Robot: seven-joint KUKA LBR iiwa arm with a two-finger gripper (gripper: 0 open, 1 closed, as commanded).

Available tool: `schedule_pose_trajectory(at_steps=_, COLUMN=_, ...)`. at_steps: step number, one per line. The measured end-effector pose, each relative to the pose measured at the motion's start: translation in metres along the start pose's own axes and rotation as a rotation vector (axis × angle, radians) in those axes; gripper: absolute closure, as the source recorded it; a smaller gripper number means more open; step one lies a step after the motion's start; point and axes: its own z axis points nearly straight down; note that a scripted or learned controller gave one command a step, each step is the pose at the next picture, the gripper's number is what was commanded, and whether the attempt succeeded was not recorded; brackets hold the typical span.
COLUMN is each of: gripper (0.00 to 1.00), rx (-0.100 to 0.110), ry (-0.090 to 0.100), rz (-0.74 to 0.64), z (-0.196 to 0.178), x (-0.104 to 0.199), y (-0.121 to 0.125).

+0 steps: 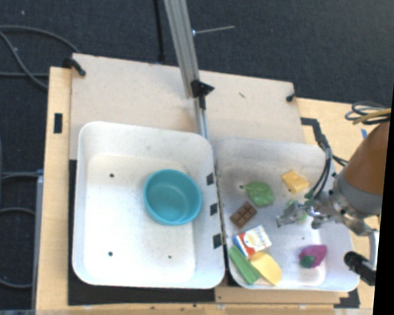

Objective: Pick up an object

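The right bin (pixel 266 156) holds several small objects. A yellow block (pixel 294 181) lies toward its back, with a green lump (pixel 259 192) to its left. A brown chocolate bar (pixel 244 214) sits near the bin's left wall. Near the front lie a white, red and blue carton (pixel 253 240), a green stick (pixel 242 265), a yellow piece (pixel 267 268) and a purple object (pixel 312 255). My gripper (pixel 301 215) hangs low over the middle of this bin, between the yellow block and the purple object. A small greenish shape shows at its tip; what it is I cannot make out.
The left bin (pixel 98 178) holds a teal bowl (pixel 172 197). A slanted metal post (pixel 184 41) rises from behind the bins. The arm's grey body and orange band (pixel 369 166) cover the right bin's far right side. Cables lie on the dark floor at left.
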Motion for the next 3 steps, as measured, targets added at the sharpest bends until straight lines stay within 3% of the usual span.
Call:
schedule_pose_trajectory(at_steps=1, gripper=1.00, rx=-0.008, ry=0.001, rz=0.003, z=-0.013, x=-0.001, y=0.002)
schedule_pose_trajectory(at_steps=2, gripper=1.00, rx=-0.011, ry=-0.001, rz=-0.002, z=-0.072, x=-0.003, y=-0.005)
schedule_pose_trajectory(at_steps=3, gripper=1.00, rx=-0.006, ry=0.002, rz=-0.003, z=-0.075, x=-0.003, y=-0.004)
